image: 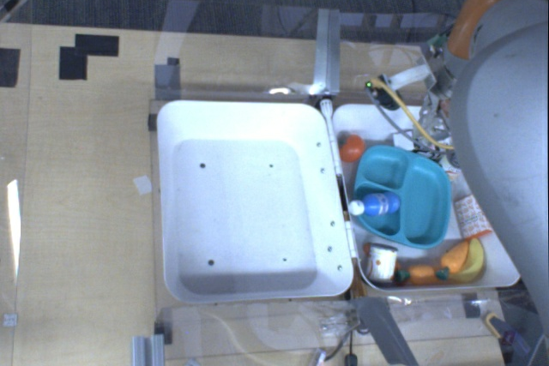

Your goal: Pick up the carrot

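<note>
Carrot [421,273] between cup [382,261] and banana [466,259]

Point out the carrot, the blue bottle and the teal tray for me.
carrot [422,274]: camera view, middle of its orange body.
blue bottle [378,205]: camera view, middle of its blue side.
teal tray [429,210]: camera view, bare floor of its right compartment.

— Where's your arm [502,124]?
— Look above the right bin's [506,274] far right corner: the grey body bulks there, with its orange band [473,9] beyond the bin's back edge, wrist cables trailing inward.
</note>
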`<state>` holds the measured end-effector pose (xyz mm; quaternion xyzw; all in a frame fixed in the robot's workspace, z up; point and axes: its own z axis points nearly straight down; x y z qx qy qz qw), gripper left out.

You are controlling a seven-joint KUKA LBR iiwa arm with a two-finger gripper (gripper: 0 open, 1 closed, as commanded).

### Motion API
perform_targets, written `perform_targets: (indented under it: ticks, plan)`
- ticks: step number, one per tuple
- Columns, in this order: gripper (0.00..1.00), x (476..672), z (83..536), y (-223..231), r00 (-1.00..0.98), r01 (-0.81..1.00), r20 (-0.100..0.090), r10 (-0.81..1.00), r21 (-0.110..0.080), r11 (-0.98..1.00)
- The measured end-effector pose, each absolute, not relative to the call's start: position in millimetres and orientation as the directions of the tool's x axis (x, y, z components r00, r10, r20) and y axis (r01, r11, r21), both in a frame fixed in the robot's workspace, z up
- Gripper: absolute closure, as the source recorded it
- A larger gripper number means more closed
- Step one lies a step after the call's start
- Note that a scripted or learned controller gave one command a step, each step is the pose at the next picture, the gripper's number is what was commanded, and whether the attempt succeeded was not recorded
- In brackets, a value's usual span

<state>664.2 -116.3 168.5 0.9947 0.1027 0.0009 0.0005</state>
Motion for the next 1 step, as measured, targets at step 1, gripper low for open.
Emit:
perform_targets:
  ticks: [1]
  plan:
    - [1.0, 622.7, 113.1, -93.0, 0.973, 0.23, 0.026, 0.23, 0.008, -0.973]
